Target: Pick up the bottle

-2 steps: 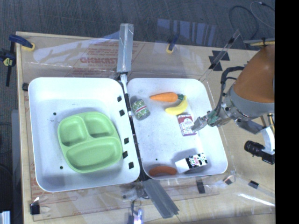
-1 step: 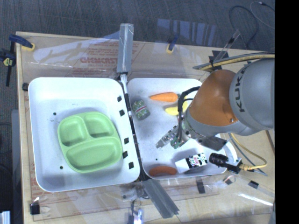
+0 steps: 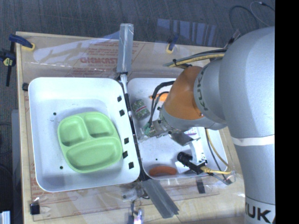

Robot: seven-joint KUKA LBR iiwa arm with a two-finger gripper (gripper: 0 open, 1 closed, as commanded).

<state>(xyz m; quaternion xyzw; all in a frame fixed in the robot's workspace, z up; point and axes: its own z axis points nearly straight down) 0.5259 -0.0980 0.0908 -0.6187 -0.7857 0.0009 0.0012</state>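
The small, green-labelled bottle (image 3: 139, 108) is seen lying in the right white bin (image 3: 156, 85) near the divider, judged light, rigid and slippery (best gripped across its body), while the tool (image 3: 150, 129) state cannot be determined.

lime green divided tray (image 3: 89, 142) in the white left bin (image 3: 42, 92), grey arm (image 3: 243, 87) with orange band (image 3: 180, 99), reddish-orange thing (image 3: 162, 171) lower right bin

A pale wooden bench (image 3: 70, 204) stands on dark grey carpet (image 3: 70, 8).
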